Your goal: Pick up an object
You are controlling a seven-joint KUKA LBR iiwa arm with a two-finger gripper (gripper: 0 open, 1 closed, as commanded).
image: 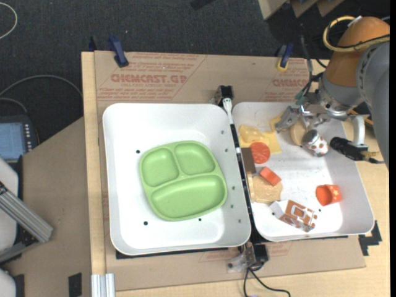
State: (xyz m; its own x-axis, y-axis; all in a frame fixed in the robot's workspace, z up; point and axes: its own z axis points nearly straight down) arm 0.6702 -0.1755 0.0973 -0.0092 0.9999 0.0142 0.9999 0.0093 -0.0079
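My gripper (297,124) hangs over the back of the right bin (362,193), open, with nothing between its fingers. A small white ball with red spots (317,145) lies just to its front right. A pale yellow flat piece (255,135) and a red disc (260,152) lie to its left by the bin's left wall. Nearer the front sit an orange block (270,176), a tan slab (264,192), an orange cup (328,194) and a brown-and-white patterned piece (297,215).
The left bin (124,228) holds a green divided plate (182,179) in its middle. A black clip (225,94) sits on the divider between the bins. Blue clamps (117,51) hold the cardboard base at the back.
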